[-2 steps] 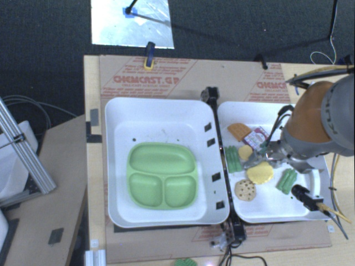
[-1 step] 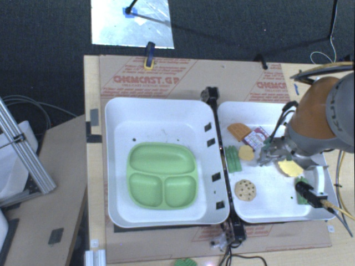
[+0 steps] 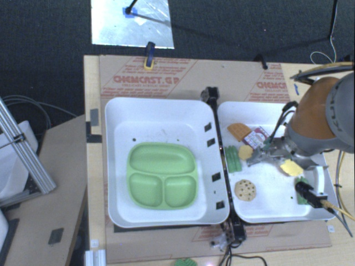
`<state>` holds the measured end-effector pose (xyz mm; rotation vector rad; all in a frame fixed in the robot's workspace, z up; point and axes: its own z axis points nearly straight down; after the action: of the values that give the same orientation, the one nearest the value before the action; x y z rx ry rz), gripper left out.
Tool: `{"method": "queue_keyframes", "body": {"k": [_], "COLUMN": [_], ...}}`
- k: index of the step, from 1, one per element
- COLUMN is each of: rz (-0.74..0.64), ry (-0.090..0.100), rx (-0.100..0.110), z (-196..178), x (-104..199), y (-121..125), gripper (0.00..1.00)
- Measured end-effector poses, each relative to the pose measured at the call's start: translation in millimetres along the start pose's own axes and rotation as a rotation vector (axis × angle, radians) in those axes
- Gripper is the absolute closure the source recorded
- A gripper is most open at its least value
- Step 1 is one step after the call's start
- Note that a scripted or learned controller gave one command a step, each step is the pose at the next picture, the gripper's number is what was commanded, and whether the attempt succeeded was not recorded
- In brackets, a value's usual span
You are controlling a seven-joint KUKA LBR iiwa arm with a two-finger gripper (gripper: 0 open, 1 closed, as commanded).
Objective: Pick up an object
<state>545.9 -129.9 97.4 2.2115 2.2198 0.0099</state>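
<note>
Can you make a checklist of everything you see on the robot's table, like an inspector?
Surface: bench with two white bins, left bin and right bin.
Job's things: cookie, cracker, green piece, yellow piece, packet in right bin.
Clutter: green tray in left bin.
Gripper: gripper low over right bin.
Cables: wires at far right.
Surroundings: shiny sheet on dark carpet.

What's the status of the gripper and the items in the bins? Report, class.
Gripper low in right bin, grip unclear. Yellow piece beside it. Cookie lies apart. Green tray in left bin.
</note>
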Motion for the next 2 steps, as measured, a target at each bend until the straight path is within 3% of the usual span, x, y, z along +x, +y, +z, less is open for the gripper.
{"method": "queue_keyframes", "body": {"k": [1,2], "rz": [-0.002,0.008], "ry": [-0.001,0.001], "rx": [0.002,0.010], "z": [-17.4,-3.9], "x": [-15.9,-80.9], "y": [54.2,10.8], "gripper": [0.00,0.00]}}
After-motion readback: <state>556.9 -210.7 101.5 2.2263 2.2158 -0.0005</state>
